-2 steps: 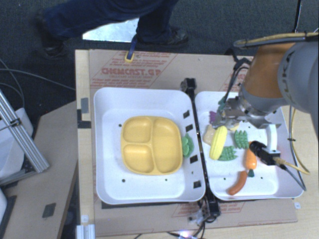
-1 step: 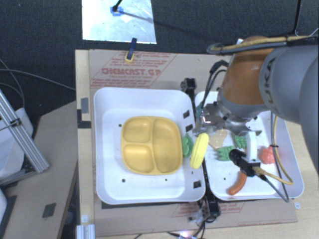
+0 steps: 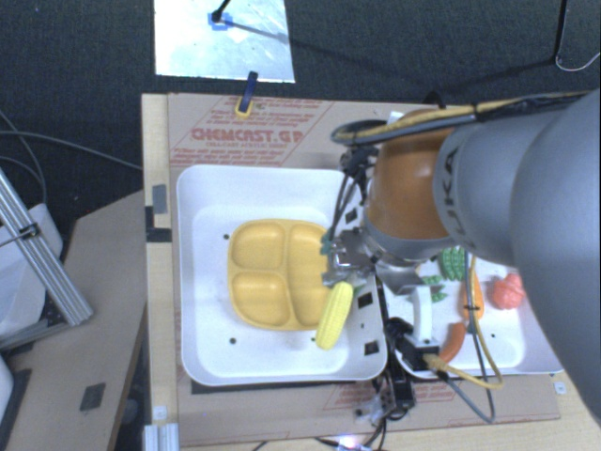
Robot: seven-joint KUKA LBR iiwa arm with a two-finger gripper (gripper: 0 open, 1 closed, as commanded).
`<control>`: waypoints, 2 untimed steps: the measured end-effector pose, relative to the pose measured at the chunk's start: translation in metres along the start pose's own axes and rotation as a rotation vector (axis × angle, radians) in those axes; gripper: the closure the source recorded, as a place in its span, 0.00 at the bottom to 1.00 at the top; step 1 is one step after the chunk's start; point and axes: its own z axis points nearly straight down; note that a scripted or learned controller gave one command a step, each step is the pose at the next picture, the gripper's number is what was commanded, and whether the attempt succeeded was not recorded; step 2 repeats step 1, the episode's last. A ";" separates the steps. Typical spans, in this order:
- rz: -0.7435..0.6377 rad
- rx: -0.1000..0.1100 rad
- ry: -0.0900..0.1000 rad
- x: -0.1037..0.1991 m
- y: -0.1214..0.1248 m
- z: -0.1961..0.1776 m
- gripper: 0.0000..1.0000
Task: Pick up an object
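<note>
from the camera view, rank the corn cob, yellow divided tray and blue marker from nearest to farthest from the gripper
1. Corn cob: right below the gripper, at the left bin's right side.
2. Yellow divided tray: just left of the gripper, middle of the left bin.
3. Blue marker: far up the view, on the cardboard beyond the bins.

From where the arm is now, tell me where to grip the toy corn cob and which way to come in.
Grip the toy corn cob across its narrow middle, coming straight down. It lies lengthwise, tilted, against the right edge of the yellow divided plate in the left bin, so closing across its width probably suits best; the gripper is just above its upper end.
</note>
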 end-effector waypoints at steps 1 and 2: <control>0.005 -0.009 -0.002 0.003 0.024 -0.058 1.00; 0.005 -0.009 -0.002 0.003 0.024 -0.058 1.00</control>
